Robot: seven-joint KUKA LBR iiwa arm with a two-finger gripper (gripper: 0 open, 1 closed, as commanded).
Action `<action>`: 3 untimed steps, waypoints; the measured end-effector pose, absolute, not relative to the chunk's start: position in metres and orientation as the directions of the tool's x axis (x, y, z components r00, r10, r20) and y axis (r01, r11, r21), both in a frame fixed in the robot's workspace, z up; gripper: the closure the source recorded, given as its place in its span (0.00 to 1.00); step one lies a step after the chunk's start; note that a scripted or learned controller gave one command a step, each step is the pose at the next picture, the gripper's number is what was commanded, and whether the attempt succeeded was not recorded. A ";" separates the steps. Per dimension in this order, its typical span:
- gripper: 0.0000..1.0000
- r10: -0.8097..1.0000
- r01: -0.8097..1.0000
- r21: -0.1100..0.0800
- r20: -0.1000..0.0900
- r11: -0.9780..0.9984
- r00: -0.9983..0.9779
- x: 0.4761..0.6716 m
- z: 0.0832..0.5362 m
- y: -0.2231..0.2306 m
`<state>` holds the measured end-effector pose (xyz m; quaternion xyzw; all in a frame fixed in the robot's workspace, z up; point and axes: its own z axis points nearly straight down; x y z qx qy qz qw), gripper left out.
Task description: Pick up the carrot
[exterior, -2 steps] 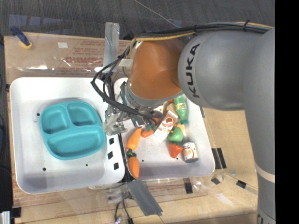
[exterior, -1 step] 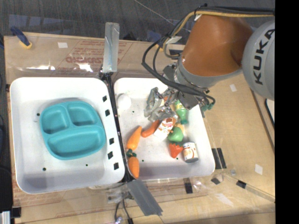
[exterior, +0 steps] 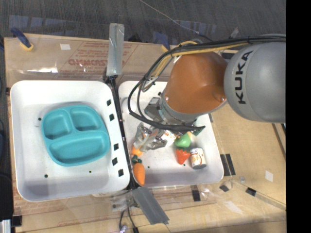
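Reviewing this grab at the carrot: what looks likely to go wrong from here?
The carrot lies tight in the right bin's front-left corner, so the walls may block a clean close. The gripper sits over the bin floor short of it and may shut beside it. The strawberry, green toy and small can lie nearby and could get knocked.

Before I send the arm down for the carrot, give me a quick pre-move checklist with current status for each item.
1. Orange carrot visible in the right white bin: ok, near its front left corner.
2. Carrot free of the two-finger gripper: ok, gripper is above and apart from it.
3. Gripper over the carrot: not ok, offset toward the bin's middle.
4. Finger opening: cannot tell.
5. Neighbours clear: ok, the green and red toy vegetable and small white can lie to the right.
6. Bin wall clearance: not ok, the carrot lies near it.
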<state>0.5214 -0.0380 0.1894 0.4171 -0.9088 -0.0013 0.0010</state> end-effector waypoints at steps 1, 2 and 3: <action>1.00 -0.921 -0.921 -0.003 -0.002 0.391 -0.391 0.524 0.192 -0.027; 1.00 -0.966 -0.966 -0.001 -0.003 0.259 -0.259 0.555 0.192 0.017; 1.00 -0.991 -0.990 -0.009 0.003 0.137 -0.137 0.509 0.295 -0.060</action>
